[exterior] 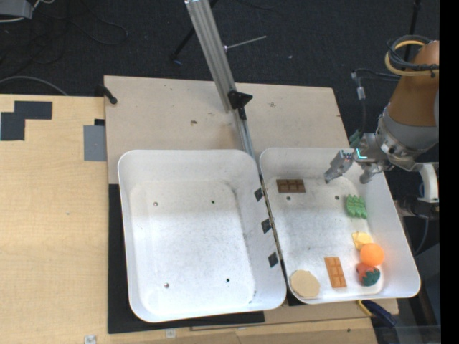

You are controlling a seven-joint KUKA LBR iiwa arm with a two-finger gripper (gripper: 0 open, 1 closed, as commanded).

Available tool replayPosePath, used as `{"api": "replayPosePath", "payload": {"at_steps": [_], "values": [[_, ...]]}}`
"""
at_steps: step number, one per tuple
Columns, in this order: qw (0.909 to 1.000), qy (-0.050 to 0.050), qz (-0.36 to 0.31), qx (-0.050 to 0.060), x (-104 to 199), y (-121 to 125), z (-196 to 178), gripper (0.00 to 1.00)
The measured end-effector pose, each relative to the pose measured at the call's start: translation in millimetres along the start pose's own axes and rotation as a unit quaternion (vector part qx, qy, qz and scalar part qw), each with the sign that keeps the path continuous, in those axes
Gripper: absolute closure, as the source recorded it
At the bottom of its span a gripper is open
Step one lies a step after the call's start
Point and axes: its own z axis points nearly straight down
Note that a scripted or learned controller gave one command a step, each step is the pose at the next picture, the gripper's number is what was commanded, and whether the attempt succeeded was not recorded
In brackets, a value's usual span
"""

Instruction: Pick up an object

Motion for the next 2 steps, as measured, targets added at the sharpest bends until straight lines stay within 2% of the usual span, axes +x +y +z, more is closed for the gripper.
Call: {"api": "replayPosePath", "payload": {"at_steps": [1, 2], "values": [[1.0, -0.001, -0.001, -0.002, 0.0, 1.0, -2.5, 0.0], [1.0, 0.0, 0.0, 0.0, -1.3, 5.2, 42.2, 0.0]]}}
